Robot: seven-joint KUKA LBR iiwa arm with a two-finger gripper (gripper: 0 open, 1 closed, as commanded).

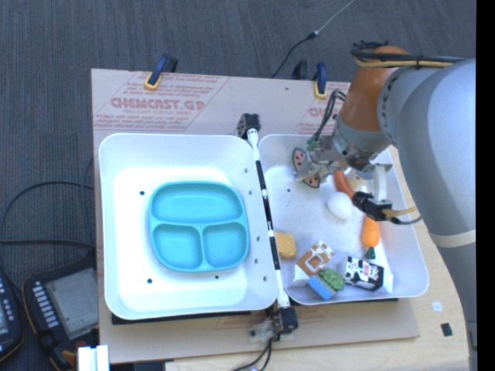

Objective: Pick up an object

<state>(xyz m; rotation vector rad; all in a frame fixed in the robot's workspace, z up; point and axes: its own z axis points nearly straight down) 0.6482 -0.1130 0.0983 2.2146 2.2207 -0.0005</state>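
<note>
My gripper [306, 169] hangs low over the upper left part of the right bin [410, 280], and it is open. Its two fingertips [300, 159] stand apart with only white bin floor between them. An orange piece [341, 182] lies just right of the gripper. Below that piece is a white egg-shaped object [338, 205]. A carrot [371, 231] lies further right. Near the bin's front are a yellow bun-like piece [286, 245], an orange and white toy [315, 259], a blue block [319, 287], a green piece [333, 277] and a black and white item [363, 272].
The left bin [124, 284] holds a light blue divided plate [199, 225]. A black and white divider [263, 199] runs between the bins. My grey arm [433, 130] covers the right bin's upper right corner. Clamps [159, 69] sit at the board's back edge.
</note>
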